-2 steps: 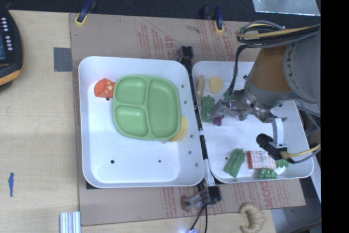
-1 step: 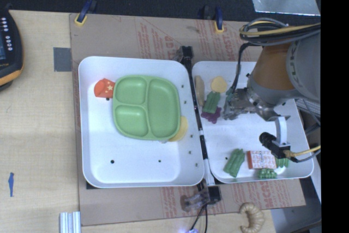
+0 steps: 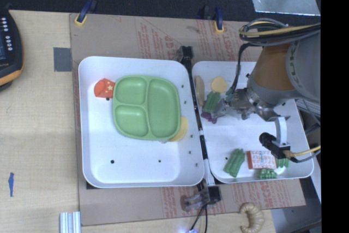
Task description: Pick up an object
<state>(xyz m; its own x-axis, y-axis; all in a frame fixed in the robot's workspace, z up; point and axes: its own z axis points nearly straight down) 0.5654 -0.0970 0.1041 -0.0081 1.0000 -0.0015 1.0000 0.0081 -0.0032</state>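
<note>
Two shallow white bins side by side on the worktop (image 3: 38, 133), with the green divided plate (image 3: 146, 107) in the left bin (image 3: 136, 169) taken here as landmark. Just left of the plate, touching its edge: a small red thing with a yellow star (image 3: 103, 88). Under the plate's lower right corner: a yellow piece (image 3: 182, 129), partly hidden. Right of the plate, across the wall between the bins, in the right bin (image 3: 229, 142): a tan stick-like thing (image 3: 199, 90) upright along the wall, a round yellow disc (image 3: 219, 84) beside it, a green piece (image 3: 211, 101) and a purple thing (image 3: 209, 115) just under it. Further right from the plate: grey arm with orange band (image 3: 275, 71) low over the right bin, pincer (image 3: 232, 102) directed toward the plate, close beside the green and purple things. Pincer state: cannot tell, and no contact with these things clearly visible. Lower right from the plate, near the front wall of the right bin: a green ridged object (image 3: 234, 162), a red-and-white packet (image 3: 260, 160), a small dark green piece (image 3: 266, 174). On the worktop in front of the bins: a curled tan thing (image 3: 253, 216).
</note>
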